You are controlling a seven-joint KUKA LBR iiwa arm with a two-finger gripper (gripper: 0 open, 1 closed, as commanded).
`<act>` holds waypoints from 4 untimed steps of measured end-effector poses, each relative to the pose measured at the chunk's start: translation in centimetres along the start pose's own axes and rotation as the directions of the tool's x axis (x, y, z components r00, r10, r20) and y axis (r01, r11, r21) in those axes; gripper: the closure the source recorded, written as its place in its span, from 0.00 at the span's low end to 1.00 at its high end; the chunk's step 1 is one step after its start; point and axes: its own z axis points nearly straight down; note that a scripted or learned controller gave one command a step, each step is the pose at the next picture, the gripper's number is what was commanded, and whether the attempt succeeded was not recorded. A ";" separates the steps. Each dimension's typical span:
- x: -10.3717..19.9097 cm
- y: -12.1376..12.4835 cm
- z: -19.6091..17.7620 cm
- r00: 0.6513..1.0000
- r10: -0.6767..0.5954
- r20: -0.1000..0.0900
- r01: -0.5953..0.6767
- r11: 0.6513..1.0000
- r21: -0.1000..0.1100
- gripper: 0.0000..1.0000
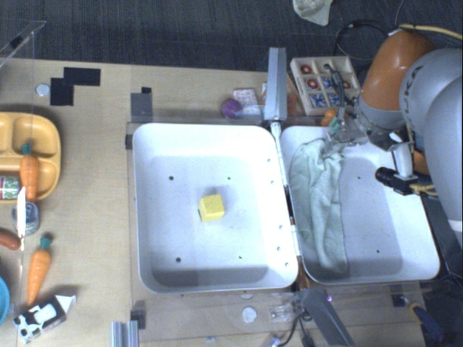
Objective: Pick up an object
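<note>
Pale cloth lies in the right bin, draped along its left side, long axis running front-to-back. Top end bunches right under the hand at the bin's far edge, w/ cloth trailing toward the camera. Can't tell hand's state. Yellow block sits mid left bin, well apart

- Pale grey-green crumpled cloth towel: soft, matt, creased.
- Two shallow white plastic bins: smooth, faintly glossy.
- Small yellow cube: matt, sponge-like.
- Light wooden bench top: smooth, matt.
</note>
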 end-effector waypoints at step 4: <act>10.0 -0.3 -14.6 0.814 -0.580 -0.013 0.580 0.814 0.002 1.00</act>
